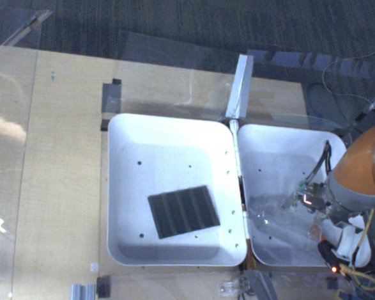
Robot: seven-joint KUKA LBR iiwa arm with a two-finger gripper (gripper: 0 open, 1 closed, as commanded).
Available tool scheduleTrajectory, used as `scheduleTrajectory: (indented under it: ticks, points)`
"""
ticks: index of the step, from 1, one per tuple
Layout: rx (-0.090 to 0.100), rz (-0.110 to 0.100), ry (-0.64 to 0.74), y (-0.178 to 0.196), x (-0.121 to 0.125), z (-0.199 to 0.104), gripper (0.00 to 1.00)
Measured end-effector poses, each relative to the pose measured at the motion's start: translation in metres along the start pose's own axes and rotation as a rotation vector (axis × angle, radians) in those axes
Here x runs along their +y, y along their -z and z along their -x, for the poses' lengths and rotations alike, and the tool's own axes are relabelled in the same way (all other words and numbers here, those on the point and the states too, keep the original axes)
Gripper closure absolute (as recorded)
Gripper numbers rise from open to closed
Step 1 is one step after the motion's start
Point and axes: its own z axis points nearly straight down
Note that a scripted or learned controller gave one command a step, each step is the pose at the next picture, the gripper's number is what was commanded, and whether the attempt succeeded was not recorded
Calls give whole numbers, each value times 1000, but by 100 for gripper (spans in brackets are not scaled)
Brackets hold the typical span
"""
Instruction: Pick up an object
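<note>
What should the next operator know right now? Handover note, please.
Gripper: low over the right bin, arm reaching in from the right; finger state can't be read.
Things: dark ribbed panel lies flat in the left bin. A clear, hard-to-identify item lies on the right bin floor beside the gripper.
Done: nothing visibly lifted.
Left: the pick itself; confirm any grasp before trusting it.
</note>
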Motion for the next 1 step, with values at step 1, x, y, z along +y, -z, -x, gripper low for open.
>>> scheduleTrajectory:
  ticks: [1]
  points:
    - [-1,7,97,-5,-2,46,0]
